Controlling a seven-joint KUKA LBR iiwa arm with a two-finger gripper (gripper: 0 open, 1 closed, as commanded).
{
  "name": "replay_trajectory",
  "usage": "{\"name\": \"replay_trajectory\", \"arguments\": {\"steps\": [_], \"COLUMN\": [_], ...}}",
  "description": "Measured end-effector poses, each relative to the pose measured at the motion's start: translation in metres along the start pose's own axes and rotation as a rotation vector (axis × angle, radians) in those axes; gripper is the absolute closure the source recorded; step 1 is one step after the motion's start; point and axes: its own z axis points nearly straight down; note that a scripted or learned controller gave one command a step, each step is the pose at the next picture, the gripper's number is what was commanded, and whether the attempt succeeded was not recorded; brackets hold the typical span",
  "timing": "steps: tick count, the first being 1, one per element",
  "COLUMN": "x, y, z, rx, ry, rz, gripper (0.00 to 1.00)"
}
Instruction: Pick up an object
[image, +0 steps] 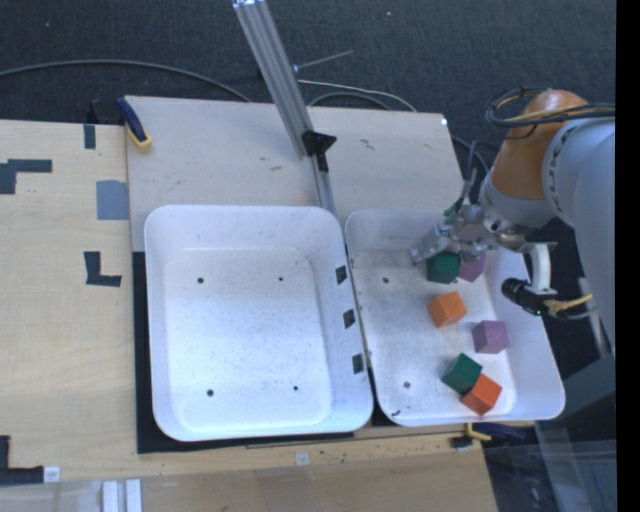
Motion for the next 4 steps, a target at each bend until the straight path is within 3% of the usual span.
{"name": "replay_trajectory", "arguments": {"steps": [1, 2, 3, 4], "x": [0.001, 0.012, 0.078, 0.140], "y": [0.000, 0.019, -0.073, 0.016], "z": [-0.008, 0.017, 0.003, -0.084], "rx": [0.000, 0.005, 0.022, 0.003], "ry": [0.000, 0.000, 0.008, 0.006], "rz": [-0.001, -0.001, 0.000, -0.007], "gripper": [1.00, 1.00, 1.00, 1.00]}}
